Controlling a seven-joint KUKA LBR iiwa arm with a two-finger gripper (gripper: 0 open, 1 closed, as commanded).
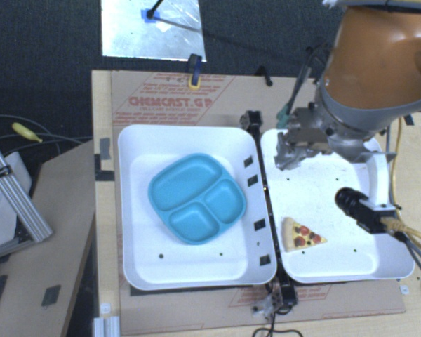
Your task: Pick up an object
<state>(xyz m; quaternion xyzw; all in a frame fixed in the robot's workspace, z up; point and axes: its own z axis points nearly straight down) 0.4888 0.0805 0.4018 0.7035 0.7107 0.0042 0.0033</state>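
Note:
A toy pizza slice (300, 234) with red dots lies flat near the front left of the right bin (351, 265). A blue divided plate (196, 197) rests in the middle of the left bin (140, 258). My gripper (289, 154) hangs over the back left part of the right bin, well behind the pizza slice and apart from it. Nothing shows between its metal fingers, which point down and to the left. The large orange wrist band above hides much of the back of the right bin.
Both white bins sit on a cardboard sheet (168, 97). A ridge with black clips (256, 181) divides the bins. A shiny metal plate (154, 16) lies behind the bench, and an aluminium frame (10, 195) stands at the left.

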